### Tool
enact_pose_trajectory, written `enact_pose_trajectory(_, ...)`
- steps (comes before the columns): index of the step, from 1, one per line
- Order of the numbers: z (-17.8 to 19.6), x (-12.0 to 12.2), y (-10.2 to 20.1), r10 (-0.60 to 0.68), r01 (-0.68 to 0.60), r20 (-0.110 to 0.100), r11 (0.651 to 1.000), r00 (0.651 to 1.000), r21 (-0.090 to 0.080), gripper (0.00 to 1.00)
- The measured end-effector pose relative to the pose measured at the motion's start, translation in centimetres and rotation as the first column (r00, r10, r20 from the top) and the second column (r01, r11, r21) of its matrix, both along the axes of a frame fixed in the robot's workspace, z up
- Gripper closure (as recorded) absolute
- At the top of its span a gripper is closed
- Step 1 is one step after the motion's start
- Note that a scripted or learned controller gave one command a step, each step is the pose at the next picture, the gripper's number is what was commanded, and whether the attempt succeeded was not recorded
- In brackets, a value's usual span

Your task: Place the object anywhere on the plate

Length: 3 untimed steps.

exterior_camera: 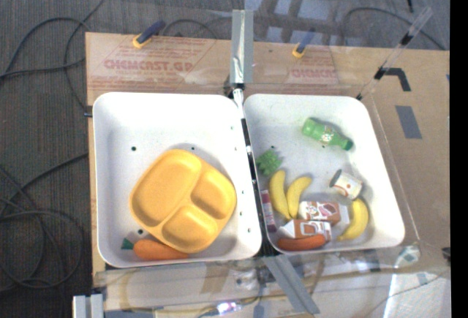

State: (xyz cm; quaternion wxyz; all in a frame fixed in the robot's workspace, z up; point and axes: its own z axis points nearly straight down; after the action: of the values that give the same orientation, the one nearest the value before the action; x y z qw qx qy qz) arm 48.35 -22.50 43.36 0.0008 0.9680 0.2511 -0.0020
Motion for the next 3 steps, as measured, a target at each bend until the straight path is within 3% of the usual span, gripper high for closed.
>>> enact_pose_trajectory(1,-0.1,1.3,0.2,-0.235,0.235,-0.001,0.972,0.972,0.001,1.00)
enact_pose_trajectory(2,-0.1,2.0,0.2,-0.295,0.295,-0.001,0.956,0.956,0.002,1.00)
enact_pose_trajectory(3,0.0,0.1,0.2,-0.263,0.263,-0.001,0.965,0.965,0.002,1.00)
